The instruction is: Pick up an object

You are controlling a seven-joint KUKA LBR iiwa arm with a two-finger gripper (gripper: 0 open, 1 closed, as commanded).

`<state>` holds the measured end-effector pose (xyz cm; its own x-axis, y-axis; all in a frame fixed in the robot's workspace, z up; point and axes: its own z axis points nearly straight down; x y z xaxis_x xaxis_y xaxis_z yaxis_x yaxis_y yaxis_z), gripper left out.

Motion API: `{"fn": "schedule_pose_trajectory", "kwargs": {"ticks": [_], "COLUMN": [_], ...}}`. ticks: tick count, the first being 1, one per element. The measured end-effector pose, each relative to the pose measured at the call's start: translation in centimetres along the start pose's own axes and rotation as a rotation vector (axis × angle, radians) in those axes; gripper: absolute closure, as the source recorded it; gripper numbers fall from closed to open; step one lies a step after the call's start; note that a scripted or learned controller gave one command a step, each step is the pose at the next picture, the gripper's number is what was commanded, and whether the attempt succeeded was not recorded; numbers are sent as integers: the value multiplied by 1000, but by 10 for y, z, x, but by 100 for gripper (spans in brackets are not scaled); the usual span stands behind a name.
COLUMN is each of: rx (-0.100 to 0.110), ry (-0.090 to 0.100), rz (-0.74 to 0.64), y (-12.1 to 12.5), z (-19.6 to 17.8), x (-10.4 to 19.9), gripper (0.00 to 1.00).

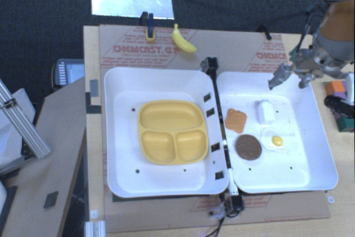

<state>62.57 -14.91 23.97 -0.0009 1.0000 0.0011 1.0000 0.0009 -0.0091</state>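
Observation:
In the right bin [316,136] lie an orange toast-like piece [236,120], a white block [265,111], a brown round patty [248,147] and a fried egg [274,141]. My gripper [291,79] hangs over the bin's far right corner, above and to the right of the white block. Its two fingers are spread apart with nothing between them. The left bin [119,119] holds a yellow divided tray [169,130].
A toy banana [183,40] lies on the cardboard behind the bins, beside a yellow clamp [150,28]. A black divider with clips [217,119] runs between the bins. Coloured items [338,97] sit on the bench at the far right.

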Motion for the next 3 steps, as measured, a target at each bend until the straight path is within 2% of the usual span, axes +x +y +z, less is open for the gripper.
{"fn": "schedule_pose_trajectory", "kwargs": {"ticks": [1, 2, 3], "rx": [-11, -8, -6], "ry": [-2, -1, -1], "rz": [-2, -2, 0], "y": [2, 4, 6], "z": [-6, 35, 97], "x": [0, 2, 0], "gripper": [0, 0, 0]}}
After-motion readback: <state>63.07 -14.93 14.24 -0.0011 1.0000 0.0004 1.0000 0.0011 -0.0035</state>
